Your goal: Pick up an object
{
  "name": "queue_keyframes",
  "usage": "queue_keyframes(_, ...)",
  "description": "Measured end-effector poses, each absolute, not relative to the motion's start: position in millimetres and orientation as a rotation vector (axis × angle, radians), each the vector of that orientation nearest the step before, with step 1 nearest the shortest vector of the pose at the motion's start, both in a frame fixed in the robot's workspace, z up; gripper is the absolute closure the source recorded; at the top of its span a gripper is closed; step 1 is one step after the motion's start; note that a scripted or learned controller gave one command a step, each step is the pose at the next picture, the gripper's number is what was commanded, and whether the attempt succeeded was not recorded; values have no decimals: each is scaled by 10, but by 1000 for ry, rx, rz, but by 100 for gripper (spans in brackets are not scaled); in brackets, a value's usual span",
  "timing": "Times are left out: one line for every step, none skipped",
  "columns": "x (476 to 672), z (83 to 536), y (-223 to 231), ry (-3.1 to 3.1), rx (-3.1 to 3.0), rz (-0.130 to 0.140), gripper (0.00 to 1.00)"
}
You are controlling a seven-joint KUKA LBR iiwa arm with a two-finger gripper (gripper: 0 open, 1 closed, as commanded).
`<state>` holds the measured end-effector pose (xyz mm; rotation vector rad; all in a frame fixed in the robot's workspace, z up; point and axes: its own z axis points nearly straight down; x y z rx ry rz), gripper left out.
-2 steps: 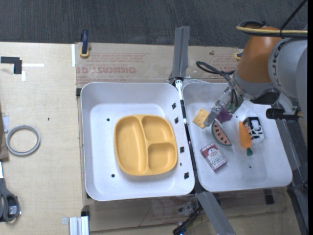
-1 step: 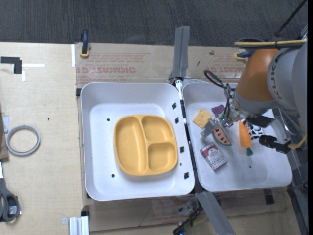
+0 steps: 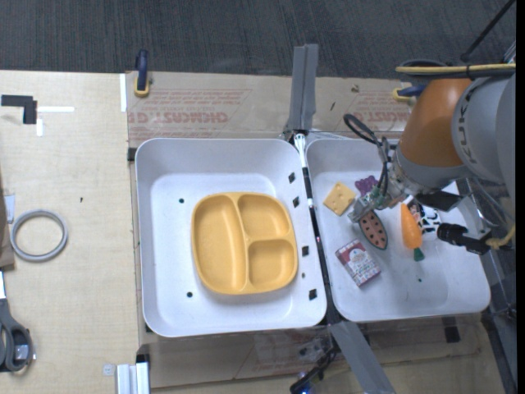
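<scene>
Camera view: carrot [image 3: 409, 226] lies lengthwise — green tip nearest; hand [image 3: 367, 207] grip unclear.

I work in a robotics lab or test cell, not a home. My bench [image 3: 66, 302] is bare plywood with a taped-down cardboard sheet [image 3: 213, 105], a clamp [image 3: 142, 72], a roll of tape [image 3: 37, 235], and two white bins [image 3: 156, 245] fixed side by side. Loose cables [image 3: 492, 23] trail over dark carpet [image 3: 205, 15] behind it.
</scene>
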<state>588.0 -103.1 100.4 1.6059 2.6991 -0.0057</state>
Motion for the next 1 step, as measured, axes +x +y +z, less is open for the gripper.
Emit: queue_keyframes(6304, 2416, -363, 2481, 1925, -3, 100)
